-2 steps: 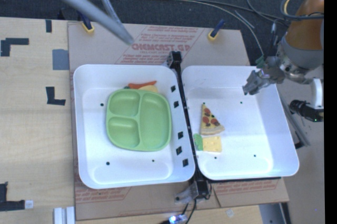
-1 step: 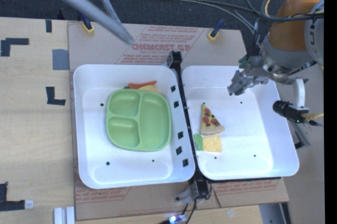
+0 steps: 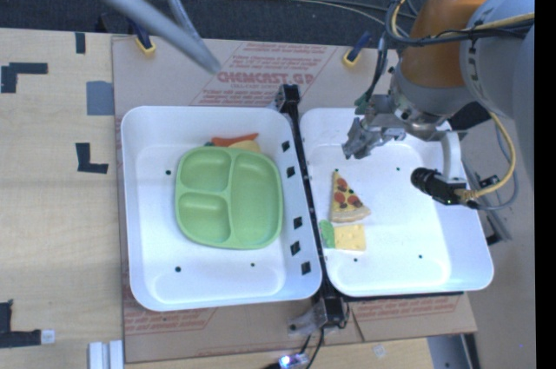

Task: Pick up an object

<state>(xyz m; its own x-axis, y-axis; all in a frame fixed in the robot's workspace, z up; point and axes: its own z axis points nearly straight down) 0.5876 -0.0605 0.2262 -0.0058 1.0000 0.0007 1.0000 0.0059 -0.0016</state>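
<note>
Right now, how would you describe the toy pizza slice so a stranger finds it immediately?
Look in the right white bin, near the black divider. The triangular pizza slice lies there, tan with red dots. Just below it sits a plain yellow square block, without dots.

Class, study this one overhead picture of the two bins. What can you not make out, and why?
- Gripper, camera view: too small and dark to tell how its fingers stand.
- Orange and yellow items, left bin: mostly hidden behind the green plate.
- Green piece, right bin: partly tucked under the cheese slice below the pizza slice.
</note>
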